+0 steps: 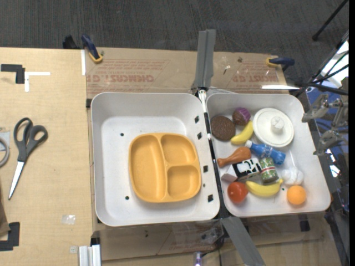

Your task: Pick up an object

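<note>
The right white bin (315, 165) holds several toy items. A brown round cookie (223, 127) and a purple piece (241, 116) lie at its back left, with a white lidded bowl (273, 127) beside them. Further forward are a small banana (243, 134), a blue bottle (267, 152), a chicken drumstick (234, 157), a black-and-white block (247, 167) and a green can (269, 172). Along the front lie a red tomato (237, 192), a larger banana (264, 189), a white lump (292, 176) and an orange (297, 195).
The left white bin (108, 148) holds a yellow divided plate (165, 166). Scissors (25, 143) lie on the wooden bench at far left. A grey post (205, 57) rises behind the seam between the bins. Metal framework (327, 126) stands at the right bin's edge.
</note>
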